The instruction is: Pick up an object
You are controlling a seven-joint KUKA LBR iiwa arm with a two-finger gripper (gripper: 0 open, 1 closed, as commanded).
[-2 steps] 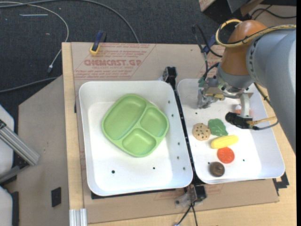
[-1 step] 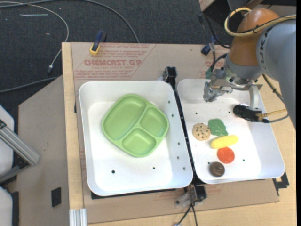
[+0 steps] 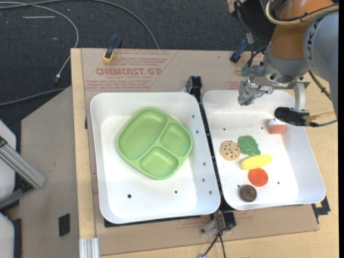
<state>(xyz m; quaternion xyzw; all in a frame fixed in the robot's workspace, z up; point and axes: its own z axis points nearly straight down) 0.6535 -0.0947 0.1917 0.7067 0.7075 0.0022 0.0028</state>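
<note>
So from the overhead camera, the arm comes in from the right and the gripper is hanging over the far edge of the right bin, near its back left corner. It's got nothing between its fingers as far as I can see, and honestly I can't tell if they're apart or together from this angle. The stuff to grab is all in that right bin: a chocolate chip cookie just beside a green leafy piece, a yellow banana-ish piece right below that, then a red-orange round thing and a brown donut nearer the front. A little pink cupcake sits apart by the right side. The left bin has a green divided plate.
</note>
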